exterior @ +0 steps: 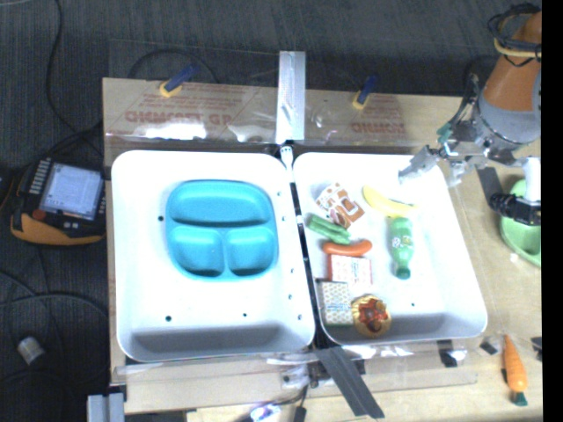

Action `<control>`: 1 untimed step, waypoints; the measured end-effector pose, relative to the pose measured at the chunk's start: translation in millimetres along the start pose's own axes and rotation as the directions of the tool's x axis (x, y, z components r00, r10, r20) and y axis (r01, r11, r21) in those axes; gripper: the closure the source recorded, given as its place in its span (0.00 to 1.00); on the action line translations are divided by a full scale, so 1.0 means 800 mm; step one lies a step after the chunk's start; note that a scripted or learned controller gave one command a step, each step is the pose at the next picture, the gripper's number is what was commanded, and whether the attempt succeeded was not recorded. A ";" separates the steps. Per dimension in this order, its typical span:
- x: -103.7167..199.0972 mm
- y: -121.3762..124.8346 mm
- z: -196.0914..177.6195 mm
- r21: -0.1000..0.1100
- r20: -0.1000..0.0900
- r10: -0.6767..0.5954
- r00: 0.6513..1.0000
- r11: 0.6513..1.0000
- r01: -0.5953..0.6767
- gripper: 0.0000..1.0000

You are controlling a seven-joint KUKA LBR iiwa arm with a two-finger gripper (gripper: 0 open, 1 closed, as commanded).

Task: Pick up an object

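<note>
Seen from above, two shallow white plastic bins sit side by side on a wooden bench. At the near edge of the right bin (466, 288) lies a round, red-and-yellow patterned ball (370, 315), just beside a small square packet with a dotted print (334, 301). Beyond them lie a flat white-and-orange packet (354, 272), a reddish sausage-shaped toy (347, 248), and an upright-lying green plastic bottle (400, 246). Farther back are a green pod-shaped toy (328, 228), a white carton with orange markings (339, 204) and a yellow banana-shaped toy (387, 201). The left bin (141, 315) holds a turquoise plastic tray with three compartments (220, 227). At the far right, the grey arm's gripper (420, 165) hovers over the right bin's far corner, apart from every object; whether it is open or closed cannot be told.
</note>
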State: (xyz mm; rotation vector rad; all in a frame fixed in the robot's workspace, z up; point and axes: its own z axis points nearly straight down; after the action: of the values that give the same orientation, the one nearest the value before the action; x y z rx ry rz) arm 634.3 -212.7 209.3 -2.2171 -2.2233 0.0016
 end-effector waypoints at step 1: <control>-0.005 -0.030 0.113 0.002 -0.002 -0.046 0.999 0.999 0.046 0.00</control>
State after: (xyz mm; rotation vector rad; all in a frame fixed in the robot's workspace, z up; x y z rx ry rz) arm 610.0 -216.7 118.7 -2.1635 -2.2713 0.0015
